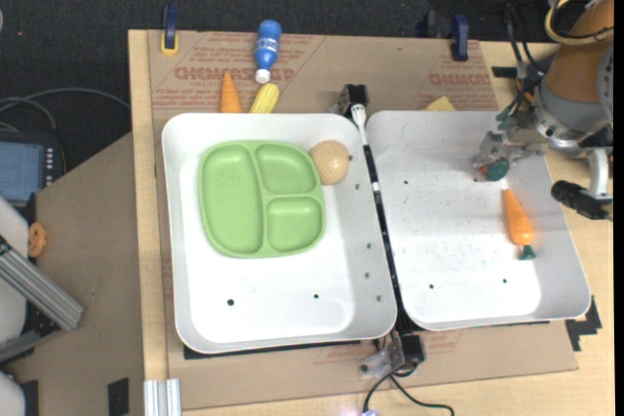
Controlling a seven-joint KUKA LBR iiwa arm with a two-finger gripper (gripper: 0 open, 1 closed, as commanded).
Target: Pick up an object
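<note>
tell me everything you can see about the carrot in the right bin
The carrot is a small toy, smooth and plastic-looking, with an orange tapered body and a dark green stub at its lower end. It lies flat on the floor of the right bin, near the right wall, narrow tip pointing up-left. Nothing touches it; the gripper is apart, above it in the view.

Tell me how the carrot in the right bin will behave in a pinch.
The carrot looks like smooth toy plastic, so probably stiff, light and somewhat slippery. Its tapered, rounded body lies flat on the right bin, so a push would likely make it roll or pivot.
</note>
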